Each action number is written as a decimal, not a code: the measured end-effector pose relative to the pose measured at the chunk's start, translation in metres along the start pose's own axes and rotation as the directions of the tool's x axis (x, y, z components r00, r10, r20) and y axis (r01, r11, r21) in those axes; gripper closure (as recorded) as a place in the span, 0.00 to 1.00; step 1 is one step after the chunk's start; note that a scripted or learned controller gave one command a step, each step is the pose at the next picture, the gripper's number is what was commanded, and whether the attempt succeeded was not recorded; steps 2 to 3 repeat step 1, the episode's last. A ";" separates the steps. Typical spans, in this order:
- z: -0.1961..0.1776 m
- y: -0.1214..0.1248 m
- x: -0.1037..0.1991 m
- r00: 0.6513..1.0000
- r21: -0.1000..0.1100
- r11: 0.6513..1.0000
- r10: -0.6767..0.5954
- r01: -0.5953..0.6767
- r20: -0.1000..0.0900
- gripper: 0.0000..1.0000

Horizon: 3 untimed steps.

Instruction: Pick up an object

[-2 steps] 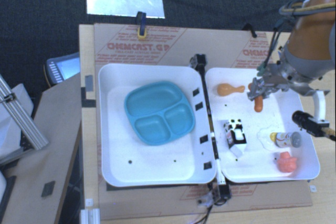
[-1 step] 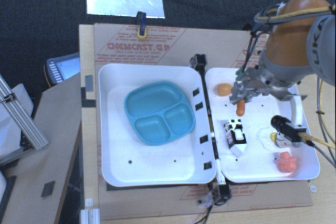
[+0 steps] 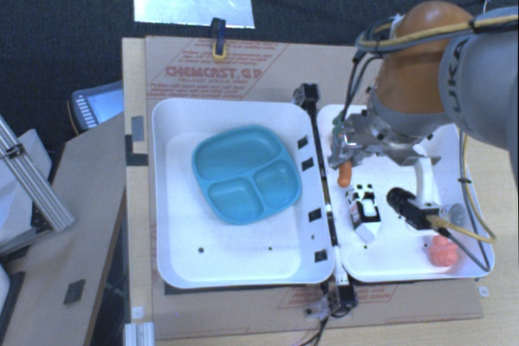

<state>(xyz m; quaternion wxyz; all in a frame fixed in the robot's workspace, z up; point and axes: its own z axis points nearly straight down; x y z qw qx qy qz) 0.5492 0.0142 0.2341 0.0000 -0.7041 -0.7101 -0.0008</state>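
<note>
Camera view — fingers (image 3: 344,151) close around orange carrot (image 3: 345,173), right bin (image 3: 389,267).

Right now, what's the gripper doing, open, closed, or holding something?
Gripper: cannot be told; it sits low in the right bin, above an orange object.

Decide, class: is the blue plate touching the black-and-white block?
Apart. The camera view shows the plate in the left bin and the block in the right bin, the bins' walls between them.
</note>
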 end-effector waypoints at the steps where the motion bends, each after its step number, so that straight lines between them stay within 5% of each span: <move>1: -0.008 -0.007 0.052 1.000 -0.001 1.000 -0.001 0.001 0.000 1.00; 3: -0.008 -0.007 0.052 1.000 -0.001 1.000 -0.001 0.001 0.000 1.00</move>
